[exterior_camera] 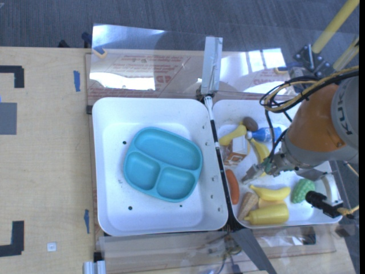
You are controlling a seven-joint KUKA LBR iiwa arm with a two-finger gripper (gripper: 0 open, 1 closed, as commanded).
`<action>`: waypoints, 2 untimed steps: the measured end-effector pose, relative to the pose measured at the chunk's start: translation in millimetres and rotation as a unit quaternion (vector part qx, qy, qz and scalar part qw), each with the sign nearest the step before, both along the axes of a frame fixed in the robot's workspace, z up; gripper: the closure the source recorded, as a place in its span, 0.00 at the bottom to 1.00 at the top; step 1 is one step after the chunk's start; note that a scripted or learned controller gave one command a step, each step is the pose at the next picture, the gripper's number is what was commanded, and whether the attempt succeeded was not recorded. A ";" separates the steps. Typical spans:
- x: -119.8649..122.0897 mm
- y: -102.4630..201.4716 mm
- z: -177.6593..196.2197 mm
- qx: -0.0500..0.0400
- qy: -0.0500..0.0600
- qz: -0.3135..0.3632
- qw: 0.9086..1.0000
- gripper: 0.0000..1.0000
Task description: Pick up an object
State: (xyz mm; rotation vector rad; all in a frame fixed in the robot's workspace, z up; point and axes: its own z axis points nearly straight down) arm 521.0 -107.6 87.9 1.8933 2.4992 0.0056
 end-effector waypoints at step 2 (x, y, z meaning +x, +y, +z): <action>55.9 23.5 98.1 0.001 0.002 -0.239 0.971 1.00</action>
